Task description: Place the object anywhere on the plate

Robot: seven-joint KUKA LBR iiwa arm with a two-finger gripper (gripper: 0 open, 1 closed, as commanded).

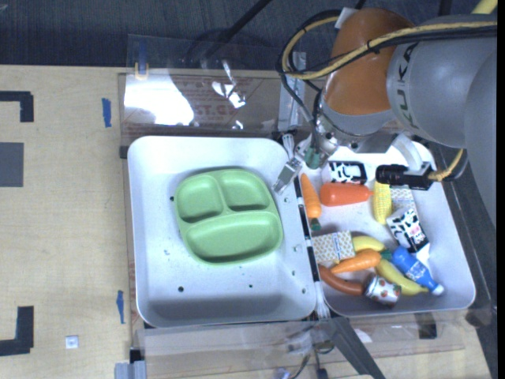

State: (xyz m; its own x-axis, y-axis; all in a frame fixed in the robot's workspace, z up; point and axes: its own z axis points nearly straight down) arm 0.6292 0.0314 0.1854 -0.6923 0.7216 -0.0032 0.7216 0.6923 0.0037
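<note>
The gripper (pixel 293 166) hangs over the seam between the two bins, at their far end; whether it has hold of anything cannot be told. Just right of it, in the right bin (pixel 461 279), a small carrot (pixel 312 198) lies along the left wall, long axis running near to far. An orange-red toy (pixel 344 194) beside it lies left to right. The green plate (pixel 228 214) sits in the left bin (pixel 150 212) on the tabletop (pixel 55 212).
</note>
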